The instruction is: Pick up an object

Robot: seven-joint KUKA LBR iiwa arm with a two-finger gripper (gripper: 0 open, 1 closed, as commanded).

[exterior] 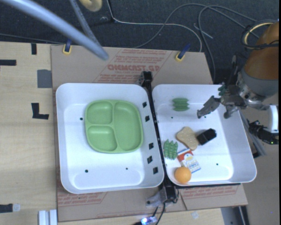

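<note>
From the overhead camera, the grey two-finger gripper [217, 106] hangs over the right white plastic bin [234, 172] near its far right corner, fingers spread with nothing between them. Much of the arm is cut off at the frame's right edge. Below it lie a black block [206, 136], a tan bread slice [187, 137], a small red-and-white carton [189, 161], an orange ball [182, 175] at the near edge, and two blurry green ridged pieces [180, 104] [170, 149]. The left bin [68, 139] carries a green divided plate [114, 126].

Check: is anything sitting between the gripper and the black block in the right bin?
Nothing visible. The gripper hangs over bare white floor of the right bin, above the black block. The bread slice touches the block's far side.
</note>
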